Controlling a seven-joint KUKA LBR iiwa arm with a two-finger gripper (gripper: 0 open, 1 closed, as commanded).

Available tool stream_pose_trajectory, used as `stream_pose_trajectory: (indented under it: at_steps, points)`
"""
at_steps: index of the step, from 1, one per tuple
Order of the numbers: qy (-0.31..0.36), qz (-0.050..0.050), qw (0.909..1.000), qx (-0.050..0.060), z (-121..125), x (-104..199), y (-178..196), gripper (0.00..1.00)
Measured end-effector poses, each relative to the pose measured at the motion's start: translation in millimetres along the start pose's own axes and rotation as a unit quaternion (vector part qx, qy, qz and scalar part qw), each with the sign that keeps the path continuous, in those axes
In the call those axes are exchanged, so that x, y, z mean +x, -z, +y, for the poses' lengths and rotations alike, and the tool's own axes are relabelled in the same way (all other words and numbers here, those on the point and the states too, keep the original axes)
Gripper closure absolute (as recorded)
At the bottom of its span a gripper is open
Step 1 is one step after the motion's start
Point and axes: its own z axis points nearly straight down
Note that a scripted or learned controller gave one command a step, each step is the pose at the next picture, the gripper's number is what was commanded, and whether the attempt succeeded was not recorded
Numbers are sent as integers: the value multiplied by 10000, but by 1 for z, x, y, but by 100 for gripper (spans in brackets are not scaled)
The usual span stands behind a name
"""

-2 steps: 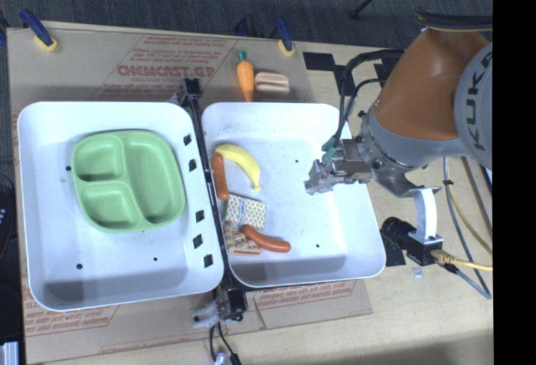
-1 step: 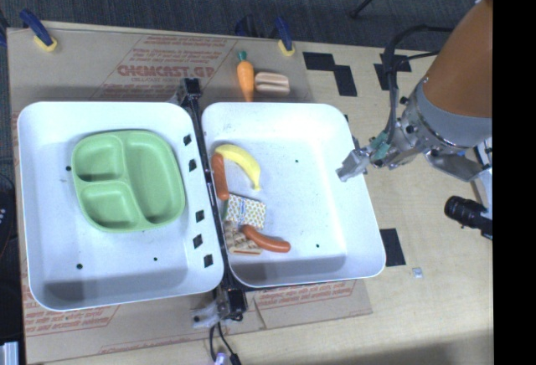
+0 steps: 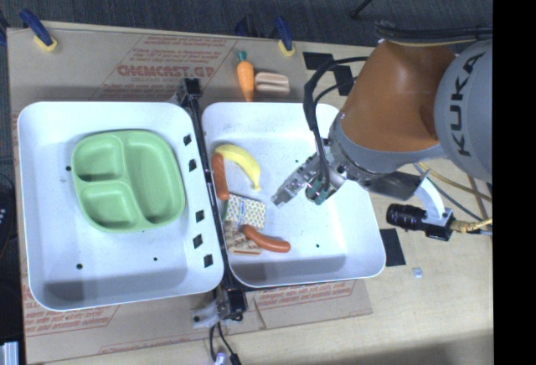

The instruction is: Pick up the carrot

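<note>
We see the arm (image 3: pixel 427 104) as a bulky rounded body, its broad orange band a smooth dome on the left and the grey shell on the right carrying the dark letters KUKA, which run sideways in the camera view. Below the orange band sits a darker grey wrist ring, and a thin black cable loops out from the arm's far left side and runs down to the gripper (image 3: pixel 303 187). That gripper is a small metallic silver-grey block with darker parts and a spot of teal near its base.
</note>
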Motion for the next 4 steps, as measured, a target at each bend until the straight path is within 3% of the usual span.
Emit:
stream_pose_trajectory:
  at_steps: [1,2,3,4]
  points:
    - [1333,-15,9911,-8,27,16,27,100]
    - [1354,-20,9908,-2,28,16,37,100]
    - [741,-19,9972,-4,-16,-17,100,100]
    - [2473,-2,9689,0,25,38,-2,100]
